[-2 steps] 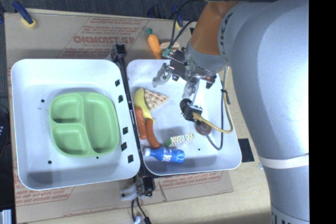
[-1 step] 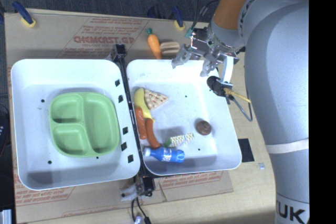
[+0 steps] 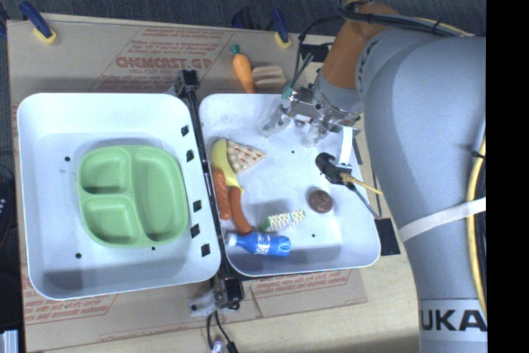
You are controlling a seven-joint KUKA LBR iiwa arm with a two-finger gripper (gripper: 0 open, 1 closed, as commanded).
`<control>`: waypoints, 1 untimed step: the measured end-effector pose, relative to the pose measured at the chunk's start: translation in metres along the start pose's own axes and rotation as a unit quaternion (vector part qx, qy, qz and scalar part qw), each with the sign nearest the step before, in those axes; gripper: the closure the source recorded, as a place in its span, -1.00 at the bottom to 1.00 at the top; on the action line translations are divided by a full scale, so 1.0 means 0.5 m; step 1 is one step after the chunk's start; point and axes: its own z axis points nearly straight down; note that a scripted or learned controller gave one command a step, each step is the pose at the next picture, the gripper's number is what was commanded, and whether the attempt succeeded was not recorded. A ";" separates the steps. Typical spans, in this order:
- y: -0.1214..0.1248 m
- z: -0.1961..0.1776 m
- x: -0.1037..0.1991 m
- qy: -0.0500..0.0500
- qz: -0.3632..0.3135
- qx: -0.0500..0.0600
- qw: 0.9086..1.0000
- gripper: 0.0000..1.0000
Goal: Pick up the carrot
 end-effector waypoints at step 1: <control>0.011 -0.088 -0.028 0.000 -0.125 -0.003 0.992 -1.00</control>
